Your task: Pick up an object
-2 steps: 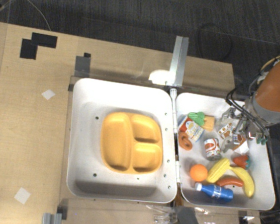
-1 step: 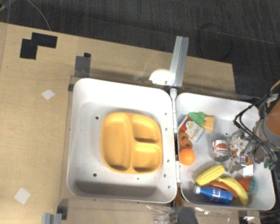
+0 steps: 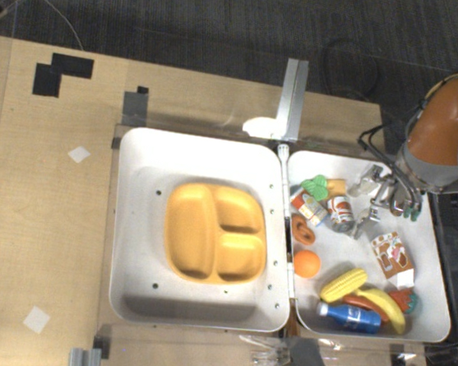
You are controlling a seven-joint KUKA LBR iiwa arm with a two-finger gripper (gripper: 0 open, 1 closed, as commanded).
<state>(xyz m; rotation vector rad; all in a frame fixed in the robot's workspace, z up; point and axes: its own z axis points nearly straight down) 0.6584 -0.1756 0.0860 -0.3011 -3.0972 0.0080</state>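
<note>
Wooden bench (image 3: 34, 220) with two white bins; pincer (image 3: 373, 206) above the crowded right bin (image 3: 434, 269), grip state unclear; dark carpet (image 3: 192, 8) behind.

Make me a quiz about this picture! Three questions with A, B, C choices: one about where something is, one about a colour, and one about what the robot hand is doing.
1. Where is the yellow tray?
A. In the left bin
B. In the right bin
C. On the floor

2. What colour is the round ball next to the corn?
A. Purple
B. Orange
C. White

3. Where is the gripper?
A. Over the left bin
B. Off to the side of the bench
C. Over the right bin's far part

Answers:
1. A: the yellow tray lies in the middle of the left bin.
2. B: the ball is orange, just up and left of the corn.
3. C: the gripper hangs above the right bin, near the can.
</note>
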